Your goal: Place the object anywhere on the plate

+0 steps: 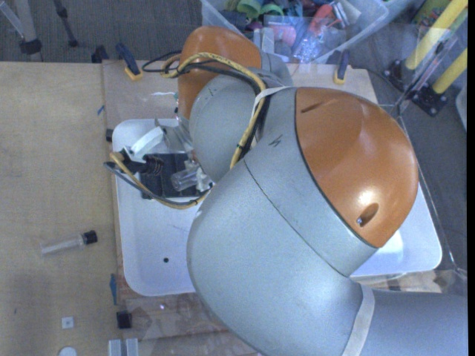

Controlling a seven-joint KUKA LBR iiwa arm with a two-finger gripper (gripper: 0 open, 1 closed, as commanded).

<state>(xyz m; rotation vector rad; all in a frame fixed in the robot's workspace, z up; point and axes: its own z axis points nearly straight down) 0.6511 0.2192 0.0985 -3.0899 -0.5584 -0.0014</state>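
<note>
Our black two-finger gripper (172, 175) hangs low in the shallow white left bin (141, 265); we cannot tell its state or load. The bulky grey-and-orange arm (297, 199) hides plate and object, so we risk misplacing blindly.

Bins (141, 265) largely behind arm (297, 221), seemingly.

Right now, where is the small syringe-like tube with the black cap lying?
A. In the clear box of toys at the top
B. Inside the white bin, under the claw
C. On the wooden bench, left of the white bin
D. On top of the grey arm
C: the tube lies on the bare wooden bench, apart from the white bin to its right.
</note>
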